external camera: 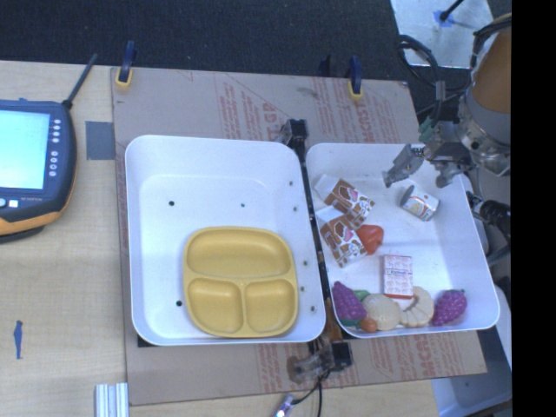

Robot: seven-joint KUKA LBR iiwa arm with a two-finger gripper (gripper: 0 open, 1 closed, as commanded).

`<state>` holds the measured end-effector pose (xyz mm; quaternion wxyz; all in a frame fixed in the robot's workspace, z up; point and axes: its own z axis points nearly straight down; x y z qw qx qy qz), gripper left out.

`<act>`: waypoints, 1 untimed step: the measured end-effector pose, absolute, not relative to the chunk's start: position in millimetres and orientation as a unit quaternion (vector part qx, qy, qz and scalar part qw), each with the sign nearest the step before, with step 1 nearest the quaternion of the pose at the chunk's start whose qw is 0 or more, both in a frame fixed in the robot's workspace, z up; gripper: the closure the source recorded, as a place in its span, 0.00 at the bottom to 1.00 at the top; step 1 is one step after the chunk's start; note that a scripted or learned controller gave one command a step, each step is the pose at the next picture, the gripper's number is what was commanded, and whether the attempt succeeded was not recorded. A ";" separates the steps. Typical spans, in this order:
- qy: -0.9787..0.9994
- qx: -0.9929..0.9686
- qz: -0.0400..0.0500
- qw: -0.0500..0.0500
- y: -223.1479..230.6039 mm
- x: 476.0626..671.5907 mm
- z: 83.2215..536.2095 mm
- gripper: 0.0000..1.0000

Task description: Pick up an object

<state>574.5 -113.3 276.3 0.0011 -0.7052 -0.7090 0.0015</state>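
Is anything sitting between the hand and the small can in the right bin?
Nothing visible. The hand hangs open just above the can, with bare right bin floor around it.

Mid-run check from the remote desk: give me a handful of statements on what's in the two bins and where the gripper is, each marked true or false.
1. The yellow divided tray lies in the left bin. True.
2. The gripper hangs over the left bin. False: it is over the far part of the right bin, near the small can.
3. The gripper has the red and white box between its fingers. False: the box lies flat on the bin floor, apart from the gripper.
4. Two purple grape bunches lie along the near edge of the right bin. True.
5. The yellow divided tray holds the red tomato-like piece. False: that piece lies in the right bin beside the brown and white packets.
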 end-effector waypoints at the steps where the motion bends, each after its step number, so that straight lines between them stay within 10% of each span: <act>1: -0.709 -0.705 0.003 0.001 -104.7 600.4 154.7 0.00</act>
